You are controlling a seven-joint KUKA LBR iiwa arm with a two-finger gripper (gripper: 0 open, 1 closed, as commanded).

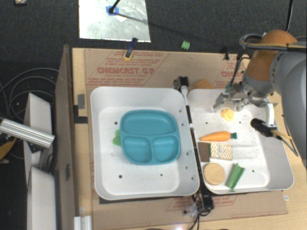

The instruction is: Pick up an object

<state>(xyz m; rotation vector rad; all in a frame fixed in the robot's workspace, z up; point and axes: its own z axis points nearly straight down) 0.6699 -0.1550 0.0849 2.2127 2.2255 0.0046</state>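
The pincer (233, 101) hung low at the far end of the right bin (278, 169), its grip impossible to judge, with a small yellow piece (227, 114) lying just beneath and slightly nearer.

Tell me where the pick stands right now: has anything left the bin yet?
Nothing looks lifted yet. The claw sits low at the far end of the right bin, just above the small yellow object, which lies on the bin floor. The carrot, patterned block, tan disc and green piece also rest there. Grasping and lifting remain.
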